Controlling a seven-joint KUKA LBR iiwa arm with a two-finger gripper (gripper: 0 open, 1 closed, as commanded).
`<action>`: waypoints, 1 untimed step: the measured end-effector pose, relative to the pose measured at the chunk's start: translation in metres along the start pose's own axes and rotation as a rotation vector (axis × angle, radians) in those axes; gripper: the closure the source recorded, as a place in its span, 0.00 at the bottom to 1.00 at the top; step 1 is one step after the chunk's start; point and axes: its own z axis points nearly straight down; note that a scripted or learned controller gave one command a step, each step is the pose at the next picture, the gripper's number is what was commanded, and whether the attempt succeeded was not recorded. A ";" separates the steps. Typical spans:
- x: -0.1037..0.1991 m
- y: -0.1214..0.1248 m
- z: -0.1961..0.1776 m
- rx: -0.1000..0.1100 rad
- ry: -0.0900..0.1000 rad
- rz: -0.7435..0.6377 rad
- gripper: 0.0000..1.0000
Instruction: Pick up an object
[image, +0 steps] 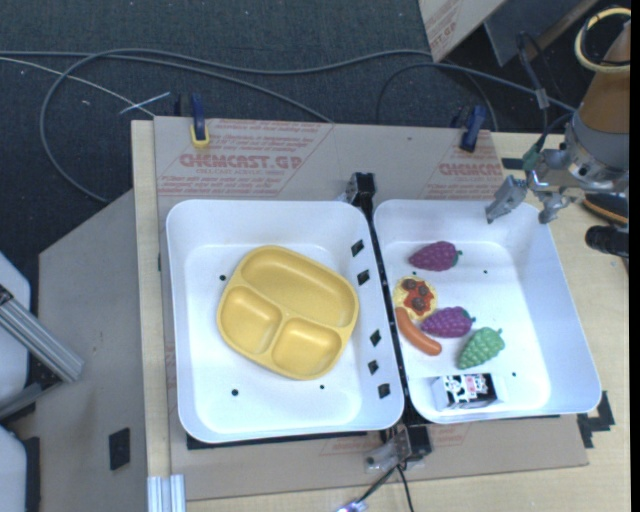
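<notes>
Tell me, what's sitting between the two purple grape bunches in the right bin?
In the camera view, the little pizza toy lies roughly between the upper purple grapes and the lower purple grapes, a bit to their left, touching the hot dog.

Dark grey carpet floor (90, 150) around the bench on the top and left sides. Thin white cables (70, 90) loop across the carpet at upper left. Bench top is a brown cardboard sheet (260, 155) with red print, held at its far edge by two blue clamps (198, 120), one left, one right (472, 125). A cardboard box (455, 20) sits at the top edge. A metal rail (35, 335) lies at a slant at the left edge, a small black piece (119, 448) on the floor below it. Light even, soft shadows.
</notes>
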 end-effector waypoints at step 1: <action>0.000 -0.004 0.042 0.005 0.001 0.000 0.00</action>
